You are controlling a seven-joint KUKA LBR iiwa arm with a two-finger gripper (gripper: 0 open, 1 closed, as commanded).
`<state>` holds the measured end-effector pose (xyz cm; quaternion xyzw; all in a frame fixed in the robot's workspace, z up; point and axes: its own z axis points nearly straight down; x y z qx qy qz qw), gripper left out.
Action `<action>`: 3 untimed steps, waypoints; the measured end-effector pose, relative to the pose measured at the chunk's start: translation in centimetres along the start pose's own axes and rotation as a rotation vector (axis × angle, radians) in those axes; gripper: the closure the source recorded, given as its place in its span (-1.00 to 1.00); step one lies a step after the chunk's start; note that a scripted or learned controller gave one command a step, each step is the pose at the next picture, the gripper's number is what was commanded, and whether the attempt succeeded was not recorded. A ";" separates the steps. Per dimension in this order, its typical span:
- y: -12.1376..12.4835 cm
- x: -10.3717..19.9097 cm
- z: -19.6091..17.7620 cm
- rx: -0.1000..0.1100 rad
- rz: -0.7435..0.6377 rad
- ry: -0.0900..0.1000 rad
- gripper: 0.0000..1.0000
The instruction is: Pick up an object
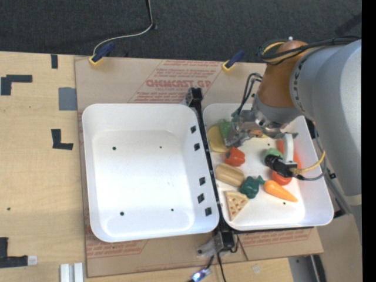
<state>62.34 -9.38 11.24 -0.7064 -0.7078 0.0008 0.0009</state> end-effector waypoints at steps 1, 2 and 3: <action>2.6 -7.5 -20.0 -0.018 0.004 -0.007 1.00; -0.6 -8.0 -5.6 0.010 0.002 0.002 1.00; 3.8 -3.9 -23.3 -0.019 -0.005 -0.003 1.00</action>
